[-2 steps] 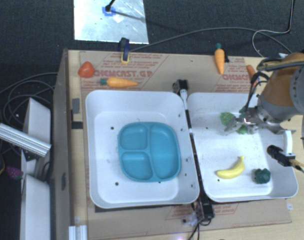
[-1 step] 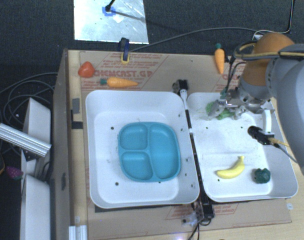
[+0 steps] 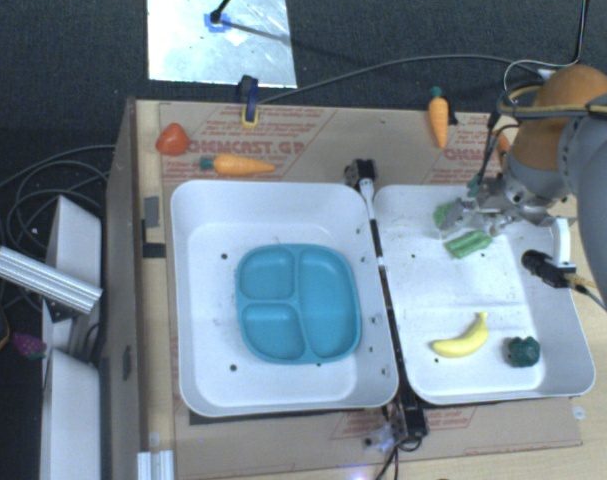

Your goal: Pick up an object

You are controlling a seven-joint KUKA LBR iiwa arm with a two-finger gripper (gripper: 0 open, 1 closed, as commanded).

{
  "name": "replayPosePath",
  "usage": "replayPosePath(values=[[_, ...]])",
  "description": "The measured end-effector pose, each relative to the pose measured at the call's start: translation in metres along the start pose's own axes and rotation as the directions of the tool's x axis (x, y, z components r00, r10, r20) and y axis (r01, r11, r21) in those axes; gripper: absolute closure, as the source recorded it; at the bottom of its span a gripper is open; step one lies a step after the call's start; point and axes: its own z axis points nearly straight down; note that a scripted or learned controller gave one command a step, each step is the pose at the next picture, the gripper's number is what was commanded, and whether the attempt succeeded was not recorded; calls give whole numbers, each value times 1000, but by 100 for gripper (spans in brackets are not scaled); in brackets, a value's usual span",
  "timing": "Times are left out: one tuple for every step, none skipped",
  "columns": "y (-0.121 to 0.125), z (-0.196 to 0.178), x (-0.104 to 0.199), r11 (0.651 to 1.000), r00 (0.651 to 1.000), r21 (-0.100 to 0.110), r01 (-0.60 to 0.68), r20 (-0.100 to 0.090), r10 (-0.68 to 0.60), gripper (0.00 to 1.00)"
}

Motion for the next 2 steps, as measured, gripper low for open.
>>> replayPosePath(values=[[0, 0, 50, 1000, 1000, 1, 2, -2, -2, 0], [-45, -1, 49, 1000, 1000, -10, -1, 0, 1, 0]])
